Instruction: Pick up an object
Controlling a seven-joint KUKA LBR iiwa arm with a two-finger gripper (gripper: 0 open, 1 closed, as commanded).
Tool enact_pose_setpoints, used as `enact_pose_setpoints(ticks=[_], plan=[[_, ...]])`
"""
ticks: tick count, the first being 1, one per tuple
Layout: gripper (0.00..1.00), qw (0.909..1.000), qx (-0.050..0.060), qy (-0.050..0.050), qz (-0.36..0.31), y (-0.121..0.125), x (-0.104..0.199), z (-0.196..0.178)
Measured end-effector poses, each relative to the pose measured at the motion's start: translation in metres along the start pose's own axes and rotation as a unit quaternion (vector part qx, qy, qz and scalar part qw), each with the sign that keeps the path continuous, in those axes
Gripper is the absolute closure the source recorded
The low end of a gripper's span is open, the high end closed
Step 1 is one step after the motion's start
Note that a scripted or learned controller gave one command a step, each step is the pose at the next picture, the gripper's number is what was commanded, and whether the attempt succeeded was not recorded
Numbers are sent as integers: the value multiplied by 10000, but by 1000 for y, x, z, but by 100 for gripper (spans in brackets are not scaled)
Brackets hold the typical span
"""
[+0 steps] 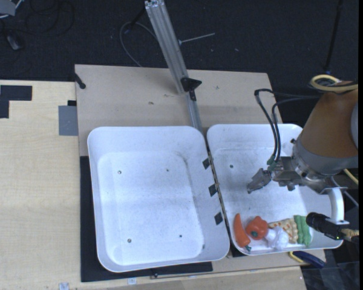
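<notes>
Objects clustered along the right bin's (242, 144) near edge, orange carrot-like piece (239, 230), red-orange piece (257, 227), white piece (277, 239), green piece (302, 229), gripper (258, 182) above that bin's middle, apart from them, fingers' state cannot be told, left bin (148, 198) beside it.

worktop, rail and cables around the bins

a pale wooden worktop (30, 180) spreads to the left, with black patches (9, 97) and a grey square (67, 119) on it. a tan board (139, 98) lies under the bins' far side, on a black mat (85, 222). a slanted metal rail (169, 47) rises from the board, and dark cables (133, 38) trail behind it.
</notes>
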State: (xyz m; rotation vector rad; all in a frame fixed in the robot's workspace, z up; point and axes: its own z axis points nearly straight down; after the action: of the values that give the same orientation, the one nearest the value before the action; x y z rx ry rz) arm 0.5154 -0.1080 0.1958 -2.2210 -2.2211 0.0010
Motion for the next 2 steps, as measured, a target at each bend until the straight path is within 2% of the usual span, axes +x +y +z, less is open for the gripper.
enact_pose_setpoints(ticks=[1,2], plan=[[0,10000,2,1,-3,32,15,10],[0,10000,0,0,-3,79,29,9]])
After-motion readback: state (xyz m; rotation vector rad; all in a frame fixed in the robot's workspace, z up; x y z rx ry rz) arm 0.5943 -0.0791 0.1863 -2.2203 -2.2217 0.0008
